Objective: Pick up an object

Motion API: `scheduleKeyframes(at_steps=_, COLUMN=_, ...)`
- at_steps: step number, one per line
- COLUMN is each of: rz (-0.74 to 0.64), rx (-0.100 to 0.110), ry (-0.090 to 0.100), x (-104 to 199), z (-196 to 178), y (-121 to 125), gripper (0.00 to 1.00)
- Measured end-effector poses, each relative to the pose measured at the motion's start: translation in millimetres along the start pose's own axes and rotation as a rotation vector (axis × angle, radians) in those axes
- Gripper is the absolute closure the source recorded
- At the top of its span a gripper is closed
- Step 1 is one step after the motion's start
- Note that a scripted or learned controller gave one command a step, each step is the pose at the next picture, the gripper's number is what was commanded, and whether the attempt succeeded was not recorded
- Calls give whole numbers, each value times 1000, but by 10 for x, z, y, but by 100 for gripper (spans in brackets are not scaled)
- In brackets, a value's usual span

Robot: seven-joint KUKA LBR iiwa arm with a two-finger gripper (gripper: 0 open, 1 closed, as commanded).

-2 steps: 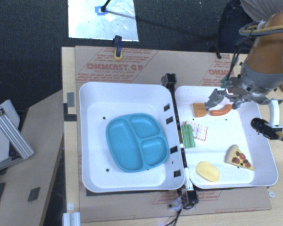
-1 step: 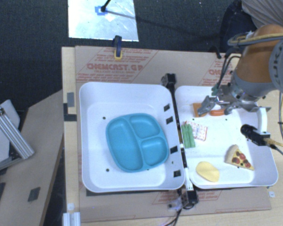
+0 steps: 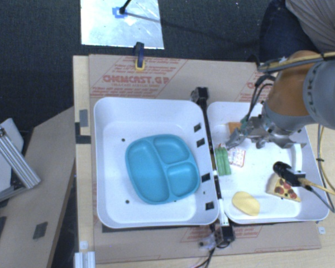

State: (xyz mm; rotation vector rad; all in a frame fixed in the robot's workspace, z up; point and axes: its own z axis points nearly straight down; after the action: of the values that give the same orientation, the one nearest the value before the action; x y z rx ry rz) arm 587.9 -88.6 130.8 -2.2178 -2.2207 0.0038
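Observation:
My gripper (image 3: 237,140) hangs low over the left part of the right bin (image 3: 312,205). Just behind it lies a small orange piece (image 3: 233,127). Right below its tip is a white packet with red print (image 3: 238,158), and a green bar (image 3: 222,161) lies beside that against the bin's left wall. A yellow lump (image 3: 246,203) rests near the front of the bin. A pizza slice toy (image 3: 283,189) lies at the front right. Nothing shows between the gripper's tips.
The left bin (image 3: 111,121) holds a blue divided plate (image 3: 161,168). A black divider with clips (image 3: 204,133) runs between the two bins. The arm's grey body and orange band (image 3: 293,94) cover the right bin's back right corner.

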Motion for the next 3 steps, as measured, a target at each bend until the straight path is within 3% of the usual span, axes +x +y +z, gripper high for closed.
scheduleKeyframes(at_steps=1, rz=1, rx=-7, ry=-1, x=-7, z=-142, y=21, gripper=100)
scheduleKeyframes(at_steps=2, rz=-2, rx=-12, ry=-2, x=-15, z=-786, y=7, gripper=100)
scheduleKeyframes(at_steps=3, rz=-1, rx=-6, ry=-1, x=-13, z=-703, y=15, gripper=100)
